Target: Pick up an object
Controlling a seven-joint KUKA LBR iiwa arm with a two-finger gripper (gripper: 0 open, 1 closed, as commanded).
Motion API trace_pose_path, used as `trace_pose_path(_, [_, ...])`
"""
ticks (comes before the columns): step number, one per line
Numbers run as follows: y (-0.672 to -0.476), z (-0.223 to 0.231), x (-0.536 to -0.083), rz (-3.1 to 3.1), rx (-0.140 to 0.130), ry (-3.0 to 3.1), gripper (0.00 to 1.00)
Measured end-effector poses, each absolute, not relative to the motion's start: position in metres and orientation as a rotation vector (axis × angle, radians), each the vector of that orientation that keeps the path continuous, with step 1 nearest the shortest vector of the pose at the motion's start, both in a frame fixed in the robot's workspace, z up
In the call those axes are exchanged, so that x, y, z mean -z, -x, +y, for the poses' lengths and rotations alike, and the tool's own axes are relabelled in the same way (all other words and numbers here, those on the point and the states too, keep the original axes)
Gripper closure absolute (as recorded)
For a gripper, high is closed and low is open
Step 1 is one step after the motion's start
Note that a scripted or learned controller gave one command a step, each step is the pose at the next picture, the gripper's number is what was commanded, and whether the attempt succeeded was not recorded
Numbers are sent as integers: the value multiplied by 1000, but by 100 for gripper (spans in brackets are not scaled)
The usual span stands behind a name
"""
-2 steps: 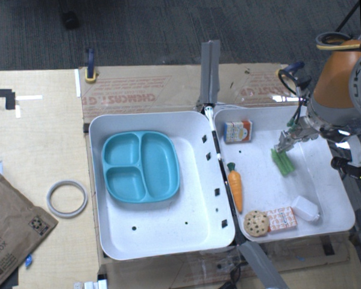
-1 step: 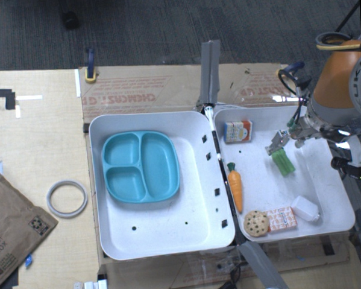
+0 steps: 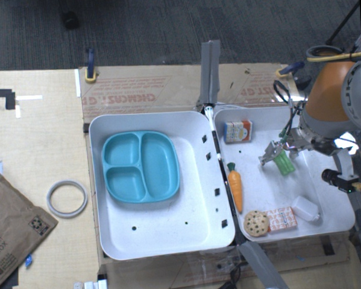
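Observation:
My gripper (image 3: 279, 151) hangs over the right bin (image 3: 259, 120), near its middle right, on the arm with the orange band. A small green block (image 3: 285, 164) lies tilted directly under and against the gripper's tip. Whether it is gripped is not visible from here. In the same bin are an orange carrot (image 3: 235, 189) along the left wall, a small white and orange carton (image 3: 237, 132) at the back, a round cookie (image 3: 255, 223), a pink box (image 3: 281, 219) at the front, and a pale clear object (image 3: 306, 208) at the front right.
The left bin (image 3: 167, 241) holds a blue divided plate (image 3: 140, 167). A grey divider (image 3: 210, 73) runs between the bins. On the bench to the left lie a ring of tape (image 3: 67, 197) and a brown paper bag (image 3: 13, 231).

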State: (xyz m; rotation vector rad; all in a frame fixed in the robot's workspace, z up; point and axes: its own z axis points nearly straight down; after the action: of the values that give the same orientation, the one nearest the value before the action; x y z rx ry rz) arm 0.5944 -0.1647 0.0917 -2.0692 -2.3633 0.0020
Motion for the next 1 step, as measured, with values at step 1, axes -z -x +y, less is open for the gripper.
trace_pose_path(1, [-595,-166,-101,-2362,-2,2073,100])
